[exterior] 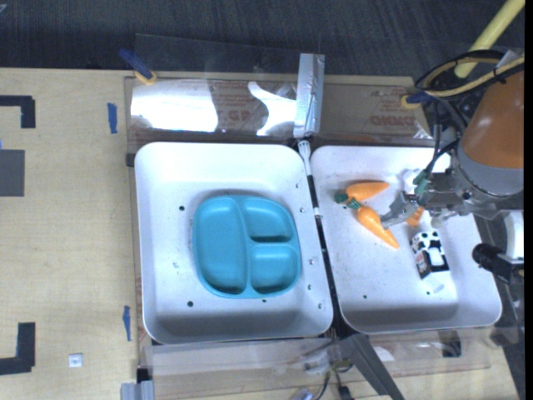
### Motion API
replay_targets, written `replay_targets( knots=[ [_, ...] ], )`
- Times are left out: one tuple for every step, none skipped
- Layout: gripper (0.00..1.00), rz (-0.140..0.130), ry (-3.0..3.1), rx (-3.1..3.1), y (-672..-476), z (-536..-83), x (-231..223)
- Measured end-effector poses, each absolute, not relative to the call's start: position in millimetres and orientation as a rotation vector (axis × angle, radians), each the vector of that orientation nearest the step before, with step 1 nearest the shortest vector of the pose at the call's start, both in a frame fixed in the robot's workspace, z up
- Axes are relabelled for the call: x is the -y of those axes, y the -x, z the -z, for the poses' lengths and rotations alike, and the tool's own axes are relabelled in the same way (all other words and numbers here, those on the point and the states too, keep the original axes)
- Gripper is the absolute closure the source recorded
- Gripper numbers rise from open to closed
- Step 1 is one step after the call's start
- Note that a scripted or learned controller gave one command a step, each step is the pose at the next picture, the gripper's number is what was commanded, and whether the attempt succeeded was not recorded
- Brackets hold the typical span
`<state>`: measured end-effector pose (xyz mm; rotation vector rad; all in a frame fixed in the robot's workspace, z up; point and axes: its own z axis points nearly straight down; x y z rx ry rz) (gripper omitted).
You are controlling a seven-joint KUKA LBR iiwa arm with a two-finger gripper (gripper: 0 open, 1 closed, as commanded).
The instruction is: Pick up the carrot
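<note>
Carrot (377,227) spotted in the right white bin (391,307), smooth orange cone, green stub end, lying slantwise near the middle. Second carrot (367,191) seen just above it. Gripper (408,212) parked right by the thick end, couldn't tell if open or closed. Noticed a small black-and-white toy (429,252) nearby, plus a glossy blue divided plate (246,244) in the left bin (158,223).

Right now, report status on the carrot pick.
Gripper low in right bin, beside carrots. Two carrots: one upper, one lower, both lying on bin floor, neither lifted. Black-and-white toy close below gripper.
</note>
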<state>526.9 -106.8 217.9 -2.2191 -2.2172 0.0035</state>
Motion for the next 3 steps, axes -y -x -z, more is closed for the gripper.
replay_targets(
  knots=[
    [0.0,0.0,2.02,2.403,-564.7,-94,94],
    [1.0,0.0,2.026,2.398,-565.8,-102,95],
    [1.0,0.003,1.647,2.679,-606.8,-206,54]
  ],
)
